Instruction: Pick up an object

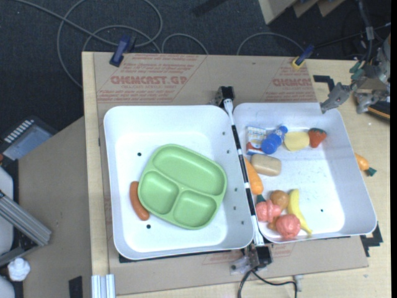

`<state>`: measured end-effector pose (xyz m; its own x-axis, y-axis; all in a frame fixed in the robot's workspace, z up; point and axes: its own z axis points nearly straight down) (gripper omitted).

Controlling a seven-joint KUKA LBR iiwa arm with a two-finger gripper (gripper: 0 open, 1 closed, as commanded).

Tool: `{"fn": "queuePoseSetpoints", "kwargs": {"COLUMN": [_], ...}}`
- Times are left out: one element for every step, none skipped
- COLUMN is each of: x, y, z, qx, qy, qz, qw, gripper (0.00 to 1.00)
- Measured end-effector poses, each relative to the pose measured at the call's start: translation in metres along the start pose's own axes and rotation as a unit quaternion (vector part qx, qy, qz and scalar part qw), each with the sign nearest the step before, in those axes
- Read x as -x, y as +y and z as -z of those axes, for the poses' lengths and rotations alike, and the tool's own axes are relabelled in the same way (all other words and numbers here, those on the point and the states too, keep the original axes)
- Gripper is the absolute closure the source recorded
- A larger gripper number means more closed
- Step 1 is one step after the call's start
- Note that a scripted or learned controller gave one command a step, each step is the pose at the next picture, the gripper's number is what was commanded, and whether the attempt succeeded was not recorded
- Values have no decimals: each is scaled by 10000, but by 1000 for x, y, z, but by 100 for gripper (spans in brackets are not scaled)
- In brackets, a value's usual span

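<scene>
Cardboard covers the surface (pixel 186 79) bearing two white bins: the left bin (pixel 118 166) holds one green divided plate (pixel 181 185) and one toy sausage (pixel 138 201). Roughly nine toy foods (pixel 273 166) crowd the right bin (pixel 341 185), with one carrot (pixel 361 163) on its rim at 3 o'clock. At 2 o'clock the end effector (pixel 335 95) hangs beyond that bin, carrying nothing.

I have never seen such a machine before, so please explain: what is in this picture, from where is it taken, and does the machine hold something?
One camera looks down at a slant on a bench with two white bins. The left bin holds a green divided tray with a toy sausage beside it. The right bin holds small toy foods, such as a banana and a carrot. The robot arm's tool is at the upper right, above that bin's far corner. Nothing is seen between its fingers.
</scene>
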<state>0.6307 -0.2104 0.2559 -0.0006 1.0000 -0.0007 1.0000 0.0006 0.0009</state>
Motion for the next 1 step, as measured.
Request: {"fn": "queuePoseSetpoints", "kwargs": {"x": [13], "y": [-15], "z": [-88], "qx": [-14], "qy": [5], "qz": [-3], "qw": [10000], "gripper": [0]}}
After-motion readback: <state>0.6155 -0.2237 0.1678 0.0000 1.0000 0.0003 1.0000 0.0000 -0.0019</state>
